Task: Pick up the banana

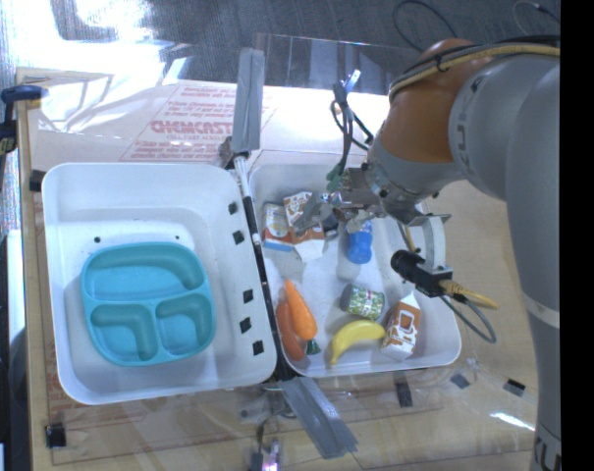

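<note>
Layout, taken from the divider [245, 253] where your two bins meet:

- Left of the divider: the left bin [71, 194], with a sectioned tray [147, 302] lying in it.
- Right of the divider: the right bin [444, 346].
- Just right of the divider, near end: a carrot [297, 317].
- Further right: the banana [353, 339], then a small carton [403, 329], with a can [362, 302] behind the banana.
- Far end: a bottle [359, 243] and packets [289, 226], under the gripper [344, 204].

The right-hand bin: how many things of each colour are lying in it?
Orange: 1, carrot
Yellow: 1, banana
Blue: 1, bottle
Green-labelled: 1, can
Brown and white: 3, cartons
Total: 7
</note>
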`<state>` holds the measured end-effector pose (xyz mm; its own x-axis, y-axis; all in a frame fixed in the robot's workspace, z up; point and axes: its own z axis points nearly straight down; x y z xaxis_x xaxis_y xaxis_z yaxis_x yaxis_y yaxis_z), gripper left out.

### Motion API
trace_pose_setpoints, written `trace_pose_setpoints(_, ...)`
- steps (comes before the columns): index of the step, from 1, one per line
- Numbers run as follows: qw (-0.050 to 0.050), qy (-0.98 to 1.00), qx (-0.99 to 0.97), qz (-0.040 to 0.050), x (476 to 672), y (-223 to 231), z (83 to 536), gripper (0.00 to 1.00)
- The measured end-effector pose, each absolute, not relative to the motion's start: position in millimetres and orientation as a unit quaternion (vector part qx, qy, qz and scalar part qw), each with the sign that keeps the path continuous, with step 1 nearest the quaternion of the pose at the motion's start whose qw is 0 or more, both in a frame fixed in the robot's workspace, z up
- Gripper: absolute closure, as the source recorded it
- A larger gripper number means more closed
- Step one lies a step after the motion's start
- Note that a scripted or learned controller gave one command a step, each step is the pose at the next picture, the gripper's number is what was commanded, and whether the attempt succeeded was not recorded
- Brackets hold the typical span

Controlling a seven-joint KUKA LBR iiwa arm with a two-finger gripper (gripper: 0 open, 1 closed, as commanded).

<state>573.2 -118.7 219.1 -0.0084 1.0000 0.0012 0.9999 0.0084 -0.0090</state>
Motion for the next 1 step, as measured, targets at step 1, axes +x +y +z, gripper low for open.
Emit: trace_pose_setpoints(1,-0.001,-0.708,-0.706,0.0038,512.6,-119.6,90.1,0.00)
